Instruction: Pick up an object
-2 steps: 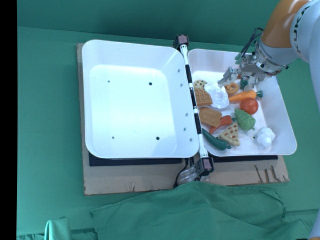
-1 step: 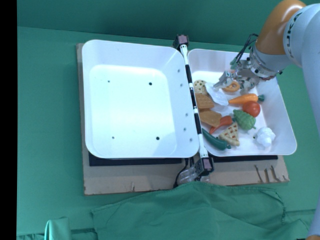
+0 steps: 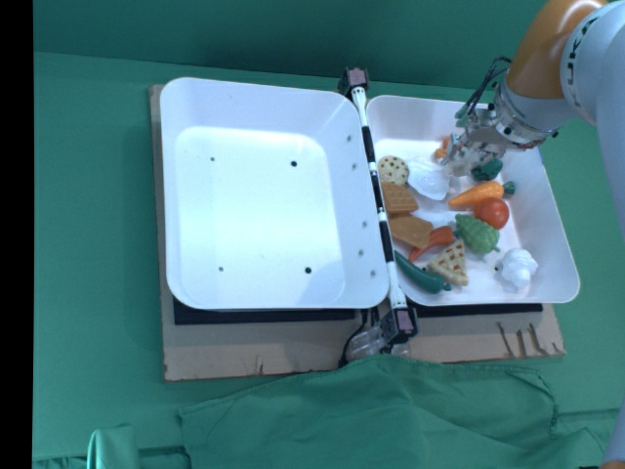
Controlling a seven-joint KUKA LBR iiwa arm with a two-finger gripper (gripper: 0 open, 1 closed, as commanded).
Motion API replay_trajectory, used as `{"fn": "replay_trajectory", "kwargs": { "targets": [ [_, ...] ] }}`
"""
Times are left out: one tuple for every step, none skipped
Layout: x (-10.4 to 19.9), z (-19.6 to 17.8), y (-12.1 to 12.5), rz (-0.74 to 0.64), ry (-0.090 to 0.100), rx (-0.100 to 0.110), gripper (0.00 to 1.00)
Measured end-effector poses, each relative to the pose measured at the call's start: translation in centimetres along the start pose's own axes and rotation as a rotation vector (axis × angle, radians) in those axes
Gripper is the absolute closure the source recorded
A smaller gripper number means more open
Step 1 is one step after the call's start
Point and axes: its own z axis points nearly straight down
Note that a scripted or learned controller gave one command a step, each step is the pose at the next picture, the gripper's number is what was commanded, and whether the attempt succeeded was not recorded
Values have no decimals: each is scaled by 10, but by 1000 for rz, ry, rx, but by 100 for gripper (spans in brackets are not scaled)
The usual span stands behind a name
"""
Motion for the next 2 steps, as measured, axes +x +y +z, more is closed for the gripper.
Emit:
{"fn": "replay_trajectory", "kwargs": {
  "targets": [
    [-3,-46,5,-3,5,15,100],
    [1,-96,13,-4,5,14,100]
  ]
}}
